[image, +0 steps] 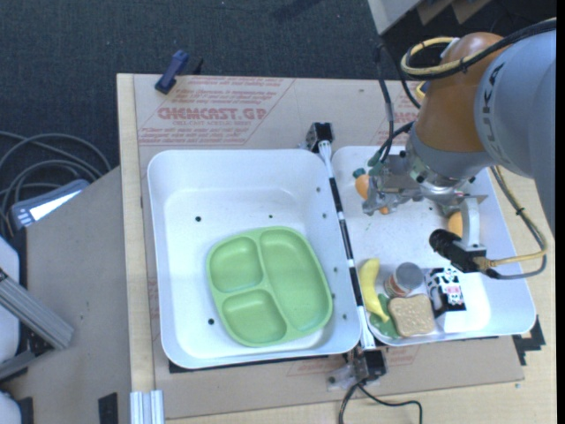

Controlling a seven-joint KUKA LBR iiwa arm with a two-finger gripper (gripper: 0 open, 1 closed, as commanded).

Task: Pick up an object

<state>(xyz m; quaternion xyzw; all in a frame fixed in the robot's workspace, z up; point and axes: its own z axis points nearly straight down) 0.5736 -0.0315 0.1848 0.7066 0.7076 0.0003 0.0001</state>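
Right now the end effector [381,197] hangs low over the far end of the right bin [503,321], and whether it is spread or closed cannot be told from this angle; nothing can be seen held in it. Just beside it, toward the bin divider, sits a small orange piece [361,185], the closest candidate. It looks like light, hard toy plastic, rounded and probably slick, so it could squirt out of a pinch; closing across its widest part seems safest. Well nearer the camera from the end effector lie a yellow banana [370,287], a slice of toast [412,315] and a small can [407,277], crowded together. The banana is best taken across its narrow middle, the flat toast by its edges.
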